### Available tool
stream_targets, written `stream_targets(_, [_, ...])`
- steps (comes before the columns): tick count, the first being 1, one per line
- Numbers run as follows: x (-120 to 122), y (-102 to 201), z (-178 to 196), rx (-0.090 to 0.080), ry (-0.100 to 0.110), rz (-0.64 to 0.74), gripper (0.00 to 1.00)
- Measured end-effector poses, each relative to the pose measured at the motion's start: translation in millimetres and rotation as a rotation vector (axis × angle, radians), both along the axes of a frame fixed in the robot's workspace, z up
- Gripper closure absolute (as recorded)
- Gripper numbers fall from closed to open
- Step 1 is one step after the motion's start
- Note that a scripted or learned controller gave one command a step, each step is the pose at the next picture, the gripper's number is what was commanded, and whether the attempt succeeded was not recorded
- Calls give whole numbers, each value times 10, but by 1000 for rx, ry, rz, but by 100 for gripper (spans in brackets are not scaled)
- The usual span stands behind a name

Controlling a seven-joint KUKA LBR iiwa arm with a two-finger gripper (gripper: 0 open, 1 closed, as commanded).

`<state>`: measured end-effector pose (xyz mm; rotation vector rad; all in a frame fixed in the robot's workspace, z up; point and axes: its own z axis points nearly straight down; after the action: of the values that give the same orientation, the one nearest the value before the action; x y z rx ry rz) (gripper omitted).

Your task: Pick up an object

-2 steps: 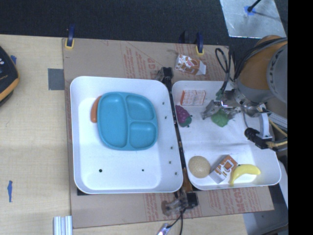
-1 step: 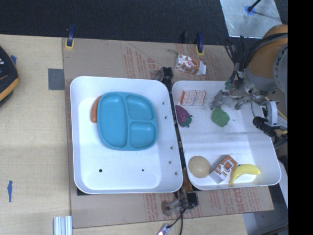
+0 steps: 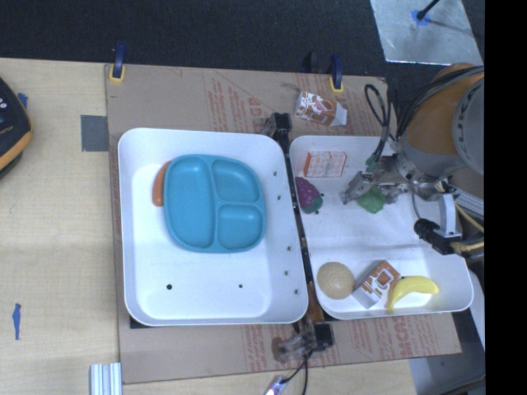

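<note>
My gripper [image 3: 375, 189] reaches in from the right and hangs low over the upper middle of the right bin [image 3: 362, 237]. A small green object [image 3: 372, 205] sits directly beneath its tip, partly hidden by it. I cannot tell whether it is held. In the same bin lie a purple grape bunch [image 3: 308, 194] by the left wall and a white and orange flat box [image 3: 324, 164] at the back. A tan round item [image 3: 335, 280], a small orange and white carton [image 3: 375, 284] and a yellow banana [image 3: 412, 290] lie along the front.
The left bin [image 3: 206, 303] holds a blue divided plate [image 3: 216, 202] with an orange item [image 3: 157, 186] peeking from under its left edge. A small wrapped packet [image 3: 319, 108] lies on the cardboard behind the bins. A yellow and black device [image 3: 10, 130] sits at the far left.
</note>
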<state>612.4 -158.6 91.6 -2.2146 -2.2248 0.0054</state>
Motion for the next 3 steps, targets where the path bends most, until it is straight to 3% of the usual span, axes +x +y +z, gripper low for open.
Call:
stream_targets(1, [329, -350, 7, 0, -2, -2, 0])
stream_targets(2, [55, 333, 0, 0, 0, 2, 0])
stream_targets(3, [87, 284, 4, -1, -2, 1, 0])
